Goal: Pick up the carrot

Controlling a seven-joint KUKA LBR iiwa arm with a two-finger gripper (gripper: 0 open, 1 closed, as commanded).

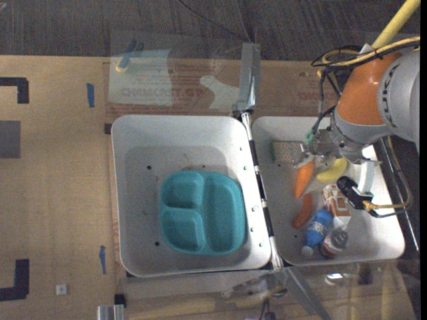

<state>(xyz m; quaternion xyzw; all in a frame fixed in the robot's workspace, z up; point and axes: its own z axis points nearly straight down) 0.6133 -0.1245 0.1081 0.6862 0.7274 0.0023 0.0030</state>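
The tool (319,153) hangs over the right bin (387,245), toward its twelve o'clock side; whether its fingers are spread or pressed together cannot be told. The carrot (303,179) lies just at its six o'clock, upper end touching or nearly touching the tool. A yellow banana-like piece (331,171) sits at the carrot's three o'clock. At six o'clock lie an orange sausage-shaped piece (302,211) and a blue bottle (317,229). The left bin (133,139) holds a teal divided plate (202,212).
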